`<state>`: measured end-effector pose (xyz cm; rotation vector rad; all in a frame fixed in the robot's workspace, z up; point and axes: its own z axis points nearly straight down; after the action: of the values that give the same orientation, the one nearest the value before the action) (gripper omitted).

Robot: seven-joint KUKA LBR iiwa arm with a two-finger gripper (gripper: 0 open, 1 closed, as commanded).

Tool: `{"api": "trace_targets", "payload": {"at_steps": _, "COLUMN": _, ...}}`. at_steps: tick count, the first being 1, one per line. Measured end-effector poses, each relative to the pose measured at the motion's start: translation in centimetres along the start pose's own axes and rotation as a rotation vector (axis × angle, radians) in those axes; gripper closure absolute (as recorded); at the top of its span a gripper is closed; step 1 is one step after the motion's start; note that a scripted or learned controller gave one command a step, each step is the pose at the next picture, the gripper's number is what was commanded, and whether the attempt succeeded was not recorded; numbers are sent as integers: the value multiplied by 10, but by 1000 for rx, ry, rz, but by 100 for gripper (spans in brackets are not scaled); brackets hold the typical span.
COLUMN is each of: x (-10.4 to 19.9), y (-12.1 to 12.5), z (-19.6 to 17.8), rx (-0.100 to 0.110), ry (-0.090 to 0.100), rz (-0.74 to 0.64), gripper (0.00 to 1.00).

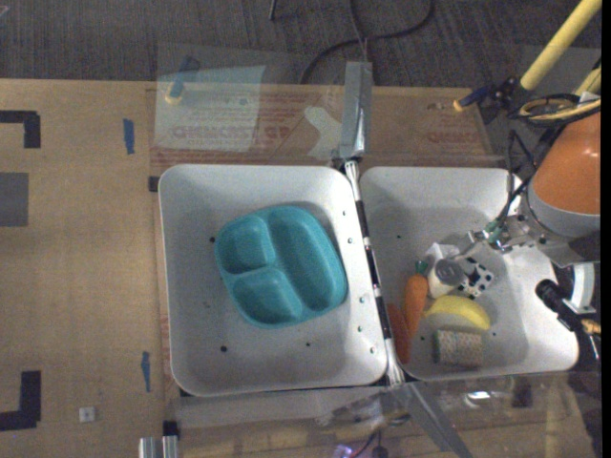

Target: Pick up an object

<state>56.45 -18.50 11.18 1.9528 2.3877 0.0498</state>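
Orange and tapered, the toy carrot stands nearly upright in the picture in the right bin, near its left wall. Touching its right side is a yellow banana; a speckled sponge lies just below the banana. The gripper is low over the bin just above the banana, beside the carrot's top. Whether it is open or closed cannot be told. The left bin holds a teal divided plate.

Faint red print on cardboard sheet, unreadable
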Motion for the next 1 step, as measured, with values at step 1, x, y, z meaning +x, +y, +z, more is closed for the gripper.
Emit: {"api": "trace_targets", "payload": {"at_steps": 1, "x": 7, "y": -46, "z": -3, "rx": -6, "ry": -7, "rz": -185, "gripper": 0}}
